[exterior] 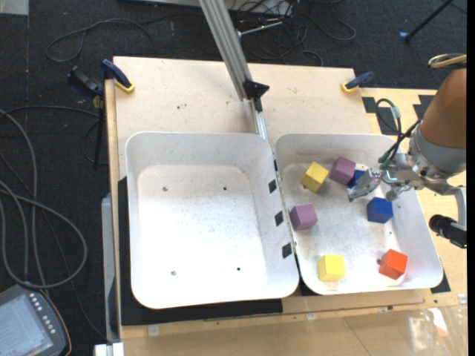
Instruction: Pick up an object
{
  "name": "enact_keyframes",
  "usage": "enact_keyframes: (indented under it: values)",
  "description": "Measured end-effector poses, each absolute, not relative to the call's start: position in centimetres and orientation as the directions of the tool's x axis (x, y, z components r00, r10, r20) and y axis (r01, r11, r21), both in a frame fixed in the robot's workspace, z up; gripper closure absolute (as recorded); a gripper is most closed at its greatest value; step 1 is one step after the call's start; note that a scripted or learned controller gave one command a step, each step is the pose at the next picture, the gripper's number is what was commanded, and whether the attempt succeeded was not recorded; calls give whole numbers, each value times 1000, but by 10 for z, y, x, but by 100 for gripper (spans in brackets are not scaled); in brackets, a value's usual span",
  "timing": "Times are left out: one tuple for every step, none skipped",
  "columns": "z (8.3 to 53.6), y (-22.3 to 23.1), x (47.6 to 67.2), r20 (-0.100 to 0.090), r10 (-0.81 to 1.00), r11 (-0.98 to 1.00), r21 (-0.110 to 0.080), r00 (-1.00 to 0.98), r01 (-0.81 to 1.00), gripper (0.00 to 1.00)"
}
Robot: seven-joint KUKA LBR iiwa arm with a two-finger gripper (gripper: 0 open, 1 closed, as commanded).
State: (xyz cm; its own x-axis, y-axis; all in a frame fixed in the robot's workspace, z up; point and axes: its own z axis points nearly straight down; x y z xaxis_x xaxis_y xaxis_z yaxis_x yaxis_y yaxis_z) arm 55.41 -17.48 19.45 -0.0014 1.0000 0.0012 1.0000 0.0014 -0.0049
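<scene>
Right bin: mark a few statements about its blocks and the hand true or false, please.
1. The right bin holds six blocks. True.
2. Both yellow blocks touch each other. False: one yellow block lies at the far side, the other yellow block near the front rim.
3. The orange block lies in the near right corner. True.
4. The hand hangs over the left bin. False: it is over the right bin, between a purple block and the blue block.

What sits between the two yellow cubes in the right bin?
In the camera view, a purple cube lies roughly between the upper yellow cube and the lower yellow cube, slightly left of the line joining them.
</scene>
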Motion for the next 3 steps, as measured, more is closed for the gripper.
enact_keyframes:
  values:
    - [197, -175, 555, 0, 1000, 0, 0, 0, 1000, 0]
    - [140, -167, 560, 1, 1000, 2, -5, -2, 1000, 0]
    - [122, -167, 561, -1, 1000, 1, 2, -1, 1000, 0]
